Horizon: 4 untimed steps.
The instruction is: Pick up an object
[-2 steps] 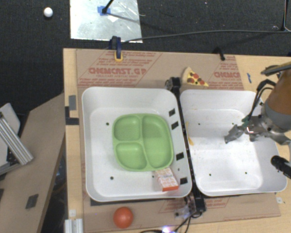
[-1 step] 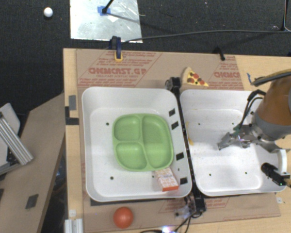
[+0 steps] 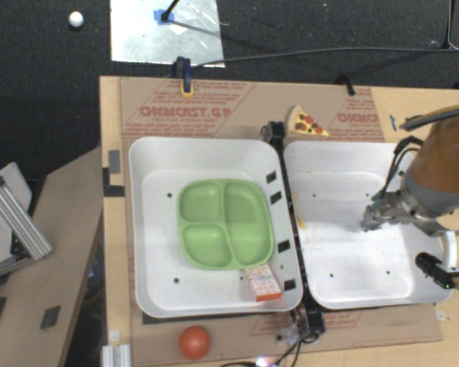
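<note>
A green divided plate (image 3: 226, 224) lies in the middle of the left bin (image 3: 149, 205). A small red and white box (image 3: 263, 283) sits just below the plate near that bin's front right corner. My gripper (image 3: 372, 217) is low over the right bin (image 3: 344, 281), towards its right half, with the grey and orange arm reaching in from the right. I see nothing under or between the gripper's tips.
A toy pizza slice (image 3: 308, 123) lies on the bench behind the bins. A red ball (image 3: 194, 342) rests on the bench in front of the left bin. A blue clamp (image 3: 183, 73) stands at the bench's back edge.
</note>
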Available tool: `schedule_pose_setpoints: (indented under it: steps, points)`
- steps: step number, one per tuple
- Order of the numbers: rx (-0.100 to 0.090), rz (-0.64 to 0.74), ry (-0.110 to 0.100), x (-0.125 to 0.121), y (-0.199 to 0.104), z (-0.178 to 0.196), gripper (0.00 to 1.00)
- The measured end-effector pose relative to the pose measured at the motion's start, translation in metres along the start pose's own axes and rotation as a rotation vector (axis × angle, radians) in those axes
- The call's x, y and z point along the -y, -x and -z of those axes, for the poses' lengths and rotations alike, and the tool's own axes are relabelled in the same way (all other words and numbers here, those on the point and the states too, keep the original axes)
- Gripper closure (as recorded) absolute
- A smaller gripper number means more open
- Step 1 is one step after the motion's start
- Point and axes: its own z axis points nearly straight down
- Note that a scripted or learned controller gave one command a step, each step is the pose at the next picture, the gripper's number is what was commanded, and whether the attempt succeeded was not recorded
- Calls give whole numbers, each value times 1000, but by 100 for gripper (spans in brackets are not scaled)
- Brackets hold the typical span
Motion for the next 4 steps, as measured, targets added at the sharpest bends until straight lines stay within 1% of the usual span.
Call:
schedule_pose_setpoints:
  steps: [1, 2, 3, 4]
  points:
    - [2, 1, 3, -6, 10, 50, 100]
    - [2, 3, 5, -15, 15, 111, 100]
    - [0, 3, 0, -16, 15, 113, 100]
    - [-2, 7, -2, -20, -32, 106, 100]
